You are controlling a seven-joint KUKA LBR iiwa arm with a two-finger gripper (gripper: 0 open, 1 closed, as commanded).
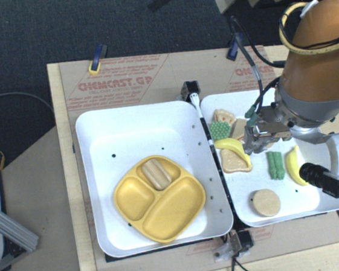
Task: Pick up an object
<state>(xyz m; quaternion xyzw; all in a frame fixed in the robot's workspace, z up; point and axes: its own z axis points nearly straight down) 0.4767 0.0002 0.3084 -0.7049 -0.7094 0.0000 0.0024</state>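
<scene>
The bench (121, 82) carries two shallow white bins side by side. The left bin (98, 146) holds a yellow divided plate (165, 208) near its front edge, and a tan bread-like piece (157, 174) lies in the plate's rear compartment. The arm (315, 54), grey with an orange band, comes over the rear right part of the right bin (305, 207). Its gripper (256, 142) hangs low near the middle of this bin, and I cannot tell if its fingers are spread or pressed together. Nothing can be seen between them. A round tan cookie (266, 202) lies near the front edge of the right bin. A toast slice (236, 162) lies close to the left wall, with a yellow banana piece (231, 146) on its rear part. A second yellow banana (293, 166) lies toward the right side, just beside a green piece (276, 165). A green ridged item (220, 130) and a tan piece (223, 117) are in the rear left corner.
</scene>
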